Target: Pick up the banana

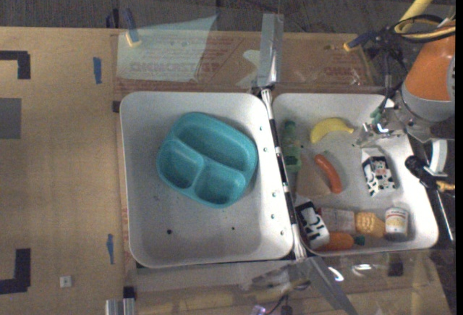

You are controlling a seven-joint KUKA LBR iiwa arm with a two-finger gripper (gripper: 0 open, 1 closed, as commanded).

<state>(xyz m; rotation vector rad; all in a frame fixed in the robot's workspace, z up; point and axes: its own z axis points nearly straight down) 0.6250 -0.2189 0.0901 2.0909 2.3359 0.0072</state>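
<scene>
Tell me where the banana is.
The banana lies near the back of the right bin, just left of the gripper and above the hot dog.

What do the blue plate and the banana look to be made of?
The blue plate seems to be molded plastic: matte teal, with rounded dividers forming three compartments. The banana looks like a toy, probably plastic or rubber: even yellow, smooth, unmarked. Neither material is certain from this view.
</scene>
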